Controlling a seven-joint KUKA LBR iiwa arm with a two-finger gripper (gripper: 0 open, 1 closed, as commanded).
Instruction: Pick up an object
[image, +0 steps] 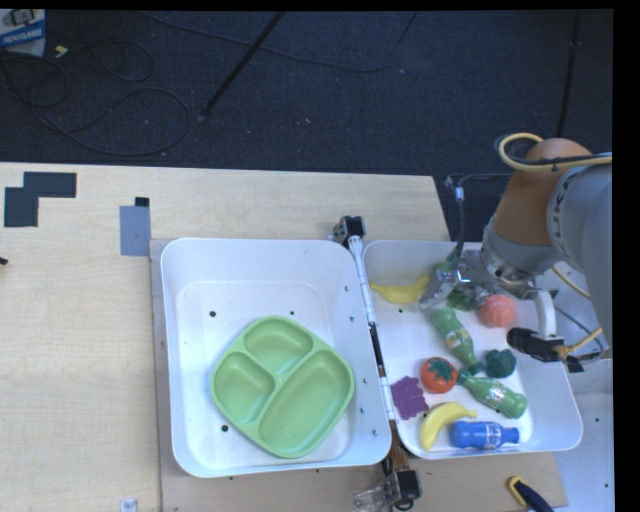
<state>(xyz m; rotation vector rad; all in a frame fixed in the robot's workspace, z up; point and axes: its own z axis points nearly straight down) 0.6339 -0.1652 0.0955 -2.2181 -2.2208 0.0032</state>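
We cannot tell the state of our hand (452, 282) above the green bottle (453, 335), probably light and slippery, best grasped mid-body.

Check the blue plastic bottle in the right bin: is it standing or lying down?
Lying down. The blue plastic bottle rests on its side along the right white bin's floor, beside a yellow toy banana.

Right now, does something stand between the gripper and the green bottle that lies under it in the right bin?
Nothing visible does. The gripper is low in the right bin, just above the upper end of the green bottle, with no object between them. A pink ball lies close beside.
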